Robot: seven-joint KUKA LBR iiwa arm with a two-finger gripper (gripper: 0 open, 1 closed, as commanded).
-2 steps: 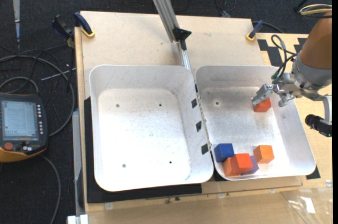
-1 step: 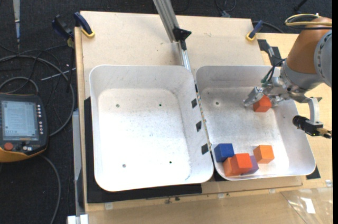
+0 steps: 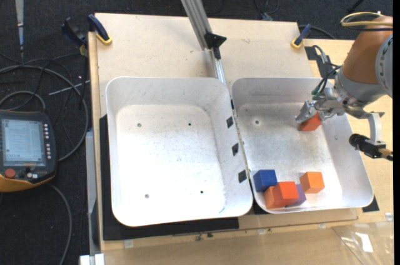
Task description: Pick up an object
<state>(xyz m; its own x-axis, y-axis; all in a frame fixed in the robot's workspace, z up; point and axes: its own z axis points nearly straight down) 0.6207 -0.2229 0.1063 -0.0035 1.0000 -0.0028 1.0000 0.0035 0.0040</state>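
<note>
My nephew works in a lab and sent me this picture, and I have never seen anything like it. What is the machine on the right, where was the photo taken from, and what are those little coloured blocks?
The photo comes from one camera fixed above a workbench, looking down at a slant. The grey machine with the orange band is a robot arm reaching in from the right. At its tip is a gripper, a two-finger claw for picking things up.

On the bench sit two shallow white trays: the left bin and the right bin. Near the front edge of the right one lie a blue block, a larger orange-red block and a small orange block.

Another orange-red block sits right at the gripper's tip and seems to be held there, though I cannot be sure it is off the tray floor.

The device at far left is a handheld control panel.
</note>
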